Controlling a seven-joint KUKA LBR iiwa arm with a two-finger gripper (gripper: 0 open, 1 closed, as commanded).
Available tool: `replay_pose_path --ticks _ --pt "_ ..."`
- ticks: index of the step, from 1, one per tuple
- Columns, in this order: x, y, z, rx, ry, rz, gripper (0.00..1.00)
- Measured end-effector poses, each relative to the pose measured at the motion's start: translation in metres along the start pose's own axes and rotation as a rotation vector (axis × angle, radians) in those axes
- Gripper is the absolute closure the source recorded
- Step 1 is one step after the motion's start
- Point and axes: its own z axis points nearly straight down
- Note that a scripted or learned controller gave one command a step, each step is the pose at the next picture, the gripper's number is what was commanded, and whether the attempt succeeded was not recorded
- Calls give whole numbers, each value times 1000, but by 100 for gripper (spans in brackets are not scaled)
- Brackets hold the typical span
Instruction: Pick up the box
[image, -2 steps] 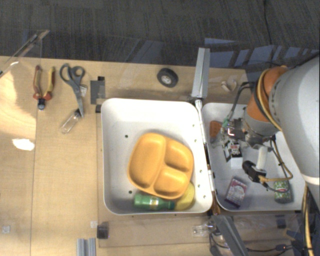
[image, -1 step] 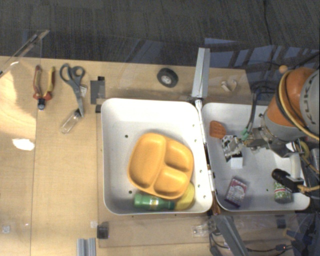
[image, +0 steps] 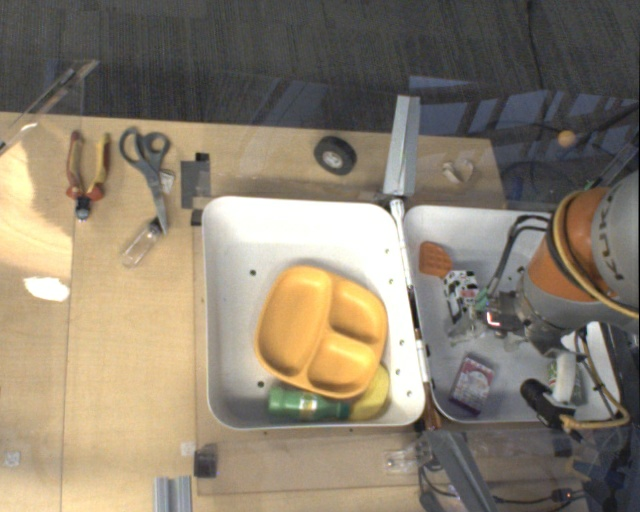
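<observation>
Down in the right bin (image: 600, 345) the gripper (image: 478, 302) hung low just beside a small white patterned object (image: 460, 292), and whether it was spread or closed could not be told. Nearer the bin's front lay the box (image: 472, 381), purplish, perhaps a packet, apart from the gripper. Meanwhile the left bin (image: 230, 300) held a yellow divided tray (image: 323, 328).

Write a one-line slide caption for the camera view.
Arm's gripper over the right bin near a small box; yellow tray in the left bin.

Glossy yellow plastic tray (image: 322, 330) (smooth, faintly shiny) in a matt white bin (image: 232, 300) on a wooden bench (image: 110, 340).
</observation>
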Motion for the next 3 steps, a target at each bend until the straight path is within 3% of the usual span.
replay_pose_path --ticks 1,2,3 --pt "2 87 13 -9 -3 -126 0" --pt "-30 -7 11 -9 -3 -111 0" --pt "-11 68 13 -9 -2 -245 0"
